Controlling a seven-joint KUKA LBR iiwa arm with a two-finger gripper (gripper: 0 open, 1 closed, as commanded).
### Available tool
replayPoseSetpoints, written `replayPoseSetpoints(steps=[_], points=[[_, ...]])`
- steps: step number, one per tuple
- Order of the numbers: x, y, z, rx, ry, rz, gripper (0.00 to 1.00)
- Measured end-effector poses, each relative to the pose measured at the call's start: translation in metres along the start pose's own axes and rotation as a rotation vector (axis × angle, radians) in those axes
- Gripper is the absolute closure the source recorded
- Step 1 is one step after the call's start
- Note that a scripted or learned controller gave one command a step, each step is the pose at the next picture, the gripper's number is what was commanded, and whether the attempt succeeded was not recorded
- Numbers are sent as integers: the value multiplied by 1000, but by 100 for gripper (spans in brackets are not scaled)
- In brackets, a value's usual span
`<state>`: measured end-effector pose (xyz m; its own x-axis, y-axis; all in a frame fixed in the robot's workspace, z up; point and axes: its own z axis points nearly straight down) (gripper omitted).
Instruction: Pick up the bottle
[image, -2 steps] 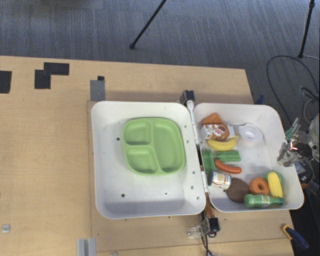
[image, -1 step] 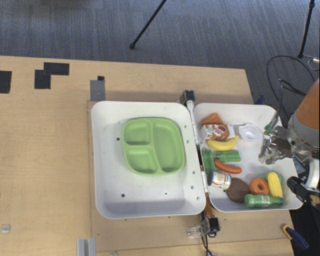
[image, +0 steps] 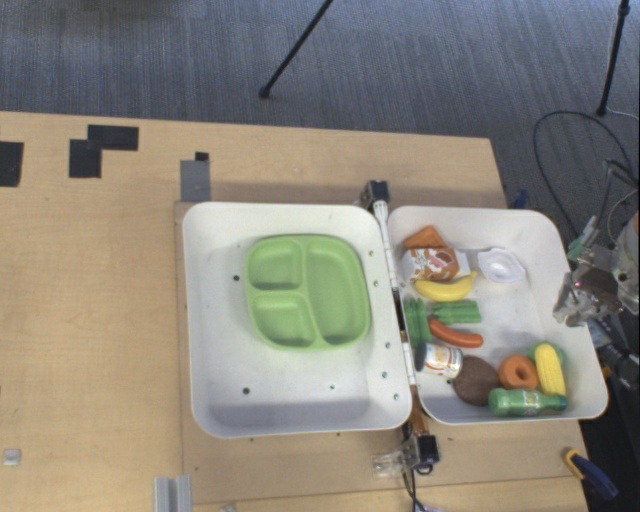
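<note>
At the right edge of the camera view, just outside the right rim of the right bin (image: 545, 225), the gripper (image: 578, 300) hangs on the end of the arm, its metal parts crowded together so that whether it is open or closed cannot be told; nothing can be seen in its grasp. It is well apart from the bottle (image: 527, 402), which is green and lies on its side along the bin's near wall, at the lower right corner. Just above the bottle stand an ear of corn (image: 549, 368), yellow and roughly upright, and beside it to the left an orange doughnut (image: 518, 372). Left of the doughnut is a dark brown, rounded lump (image: 476, 381), touching or nearly touching a small can (image: 438, 359) next to it. Farther up the bin lie an orange sausage (image: 456, 334), a green pod (image: 456, 312) and a yellow banana (image: 445, 289), stacked one above the other in the view, with a red and white packet (image: 431, 263) and an orange wedge (image: 425, 238) near the far wall. A clear plastic cup (image: 500, 267) sits to the right of the packet. In the left bin (image: 215, 400) a green divided tray (image: 306, 291) lies flat near the middle. Both bins rest on a light wooden bench (image: 90, 330).
</note>
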<state>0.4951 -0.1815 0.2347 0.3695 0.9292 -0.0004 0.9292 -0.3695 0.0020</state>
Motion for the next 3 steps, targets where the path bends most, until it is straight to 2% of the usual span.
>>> replayPoseSetpoints(steps=[1,2,3], points=[[50,-28,1,2,1,200,100],[8,-12,31,2,1,86,100],[-15,-3,49,2,0,45,100]])
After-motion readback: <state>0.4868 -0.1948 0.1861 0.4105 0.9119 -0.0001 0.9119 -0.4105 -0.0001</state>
